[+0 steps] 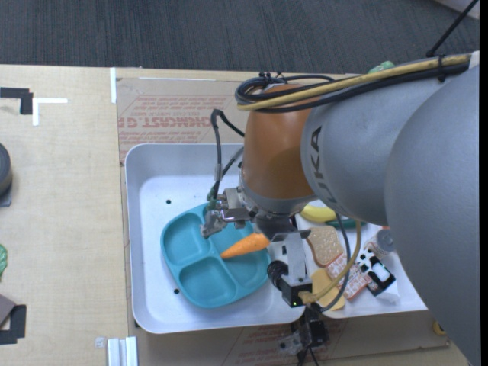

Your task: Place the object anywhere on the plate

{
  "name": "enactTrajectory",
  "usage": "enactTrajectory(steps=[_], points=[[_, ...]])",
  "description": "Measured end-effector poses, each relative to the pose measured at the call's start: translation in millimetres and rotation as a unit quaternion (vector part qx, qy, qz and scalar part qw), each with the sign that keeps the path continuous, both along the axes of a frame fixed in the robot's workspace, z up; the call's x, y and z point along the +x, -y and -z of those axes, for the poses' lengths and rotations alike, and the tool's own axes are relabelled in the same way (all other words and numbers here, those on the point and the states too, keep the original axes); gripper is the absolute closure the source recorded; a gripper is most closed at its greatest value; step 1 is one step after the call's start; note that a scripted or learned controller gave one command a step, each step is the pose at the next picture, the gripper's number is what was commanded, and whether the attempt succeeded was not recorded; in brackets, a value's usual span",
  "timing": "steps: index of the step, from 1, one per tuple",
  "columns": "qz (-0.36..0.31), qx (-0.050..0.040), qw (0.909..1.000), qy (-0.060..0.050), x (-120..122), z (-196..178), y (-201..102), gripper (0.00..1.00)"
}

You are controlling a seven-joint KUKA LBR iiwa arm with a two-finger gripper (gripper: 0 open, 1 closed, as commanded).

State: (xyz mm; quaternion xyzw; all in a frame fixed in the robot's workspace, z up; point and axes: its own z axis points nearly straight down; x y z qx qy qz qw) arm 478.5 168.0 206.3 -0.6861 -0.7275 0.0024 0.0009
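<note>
Plate (200, 269), one of it, teal and split into compartments, lies in the white bin (145, 204) at the left of the heap of odds and ends. One orange carrot (245, 245) rests tilted across the plate's right-hand side, its thin end pointing left and nearer, its thick end up under the arm's wrist. To the right of the plate, still inside the bin, I count one yellow banana (319, 213), one slice of toy bread (326, 245), one black-and-white patterned block (372, 269), and a yellowish flat piece (329, 288) nearest the near rim; a few more bits there are too crowded to name.

The single arm (396, 174) comes in from the right, huge and grey, its orange band (276, 155) standing over the bin's middle and the wrist pointing straight down. The end effector (229, 219) sits low over the plate's far right edge, just beside the carrot's thick end. I cannot tell from here whether it is open or closed, nor whether it has the carrot.
</note>
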Motion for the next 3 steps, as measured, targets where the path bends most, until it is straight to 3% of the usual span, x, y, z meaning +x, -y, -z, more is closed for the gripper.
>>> enactTrajectory(steps=[1, 2, 3], points=[[0.002, -0.0012, 1.0000, 0.000, 1.6, -8.3, 1.1, 1.00], [0.039, -0.0005, 0.9992, 0.001, 5.6, -41.4, -47.5, 1.00], [0.039, -0.0006, 0.9992, 0.001, 5.6, -41.3, -47.3, 0.00]])
